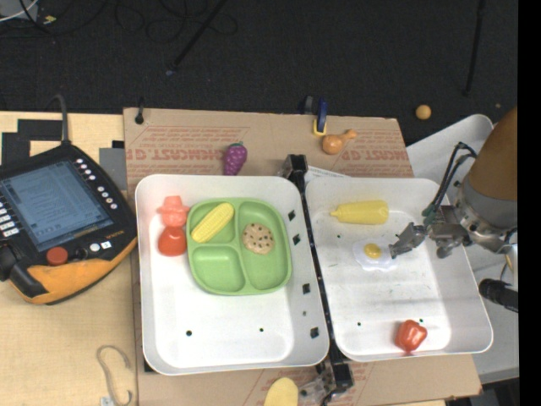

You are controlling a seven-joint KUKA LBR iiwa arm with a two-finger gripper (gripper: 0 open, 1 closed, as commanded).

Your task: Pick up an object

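The fried egg (pixel 373 254), a flat white toy with a small yellow yolk, lay near the middle of the right bin (pixel 461 332). The gripper (pixel 401 244) hung just beside it on the right, its dark fingers close to the egg's edge; whether they were spread or closed could not be told, and nothing showed between them. Behind the egg, toward the far wall of that bin, lay a yellow mustard bottle (pixel 361 213) on its side. A red pepper (pixel 411 335) sat well apart, near the front rim.

The left bin (pixel 220 345) held a green divided plate (pixel 238 245), with a corn cob (pixel 210 222) in its far left compartment and a chocolate-chip cookie (pixel 258 238) in its right one. An orange-red toy bottle (pixel 172 226) lay just beside the plate on the left.

Both bins rested on a cardboard sheet (pixel 270 142) printed with red lettering, upside down and too blurred to read with certainty. On it lay purple grapes (pixel 235 157) and an orange pear-like toy (pixel 336 141). A teach pendant (pixel 59 218) with a lit screen sat on the bench to the left, its text too small to read. A yellow lemon (pixel 281 391) lay at the front edge.
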